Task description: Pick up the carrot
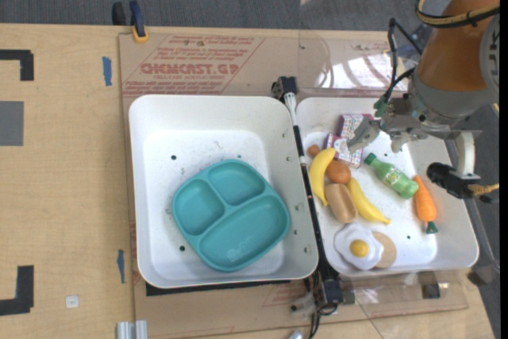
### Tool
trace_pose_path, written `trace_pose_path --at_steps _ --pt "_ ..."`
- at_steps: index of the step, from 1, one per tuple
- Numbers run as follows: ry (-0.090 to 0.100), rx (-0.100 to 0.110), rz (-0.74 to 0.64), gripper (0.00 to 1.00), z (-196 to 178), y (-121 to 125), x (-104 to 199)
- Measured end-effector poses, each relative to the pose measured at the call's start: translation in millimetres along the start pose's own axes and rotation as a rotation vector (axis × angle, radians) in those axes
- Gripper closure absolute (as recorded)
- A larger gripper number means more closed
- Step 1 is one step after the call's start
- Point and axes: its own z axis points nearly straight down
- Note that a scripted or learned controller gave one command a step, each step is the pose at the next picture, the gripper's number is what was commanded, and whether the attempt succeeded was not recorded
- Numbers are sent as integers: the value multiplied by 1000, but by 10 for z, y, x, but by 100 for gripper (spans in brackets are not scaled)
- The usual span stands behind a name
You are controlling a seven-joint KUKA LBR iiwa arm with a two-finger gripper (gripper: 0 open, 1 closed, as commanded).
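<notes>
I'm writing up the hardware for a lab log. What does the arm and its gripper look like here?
The arm is grey and rounded, with a broad orange band above the wrist and a yellow section further up at the frame's corner. Black cables loop beside the band and run down toward the wrist. The gripper is grey metal with two slim, light-coloured fingers. A black fitting juts out below the wrist.

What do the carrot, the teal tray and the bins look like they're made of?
Carrot: likely moulded plastic toy, smooth orange with a green stub end. Teal tray: plastic by its look, matte, with rounded moulded compartments. Bins: thin white plastic probably, with rolled rims and a slight sheen.
</notes>
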Motion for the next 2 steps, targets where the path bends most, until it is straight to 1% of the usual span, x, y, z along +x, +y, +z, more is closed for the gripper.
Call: trace_pose_path --at_steps 1,2 --pt "2 -4 22 0 1098 -63 -77" --pt "1 -7 398 0 1158 326 -230"
